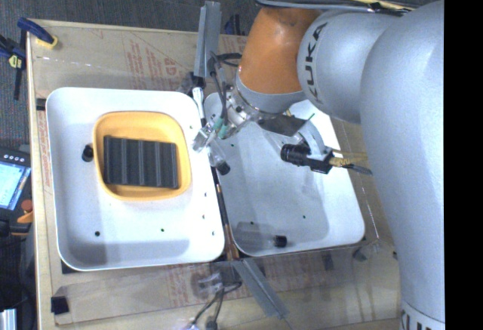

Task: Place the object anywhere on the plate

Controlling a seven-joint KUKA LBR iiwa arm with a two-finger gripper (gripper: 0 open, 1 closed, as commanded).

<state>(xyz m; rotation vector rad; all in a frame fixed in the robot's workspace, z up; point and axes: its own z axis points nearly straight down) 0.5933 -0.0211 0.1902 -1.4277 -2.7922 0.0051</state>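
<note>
The arm's wrist hangs over the seam between the two white bins, and the gripper [213,141] is bunched at the left bin's [68,245] right rim, its state impossible to tell. The yellow plate [142,124], carrying a dark ribbed block [143,162], lies in the left bin. A small dark object [280,242] sits near the right bin's [343,226] front edge. To do this well, approach that object squarely from above, then carry it clear over the dividing rims.

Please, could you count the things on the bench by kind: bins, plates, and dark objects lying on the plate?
White bins: 2 (left bin, right bin)
Yellow plate: 1
Dark ribbed object on the plate: 1
Total: 4
</note>
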